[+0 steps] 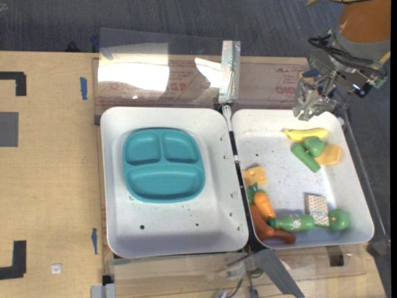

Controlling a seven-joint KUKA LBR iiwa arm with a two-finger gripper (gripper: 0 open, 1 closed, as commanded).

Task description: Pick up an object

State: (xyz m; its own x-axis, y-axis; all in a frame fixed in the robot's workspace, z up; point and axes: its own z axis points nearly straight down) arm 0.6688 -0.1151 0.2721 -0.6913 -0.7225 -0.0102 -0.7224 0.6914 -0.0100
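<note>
The hand (313,106), whether clenched or released cannot be told, hangs over the right bin's (279,166) far right corner; nearest is the yellow banana (305,133), just toward the near edge, lying left-to-right

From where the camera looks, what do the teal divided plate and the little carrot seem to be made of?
The teal plate looks like moulded plastic: one even colour, rounded compartment ridges and a soft sheen. The carrot also looks like plastic, a toy: flat bright orange with a smooth surface, though foam or rubber can't be ruled out from here.
</note>
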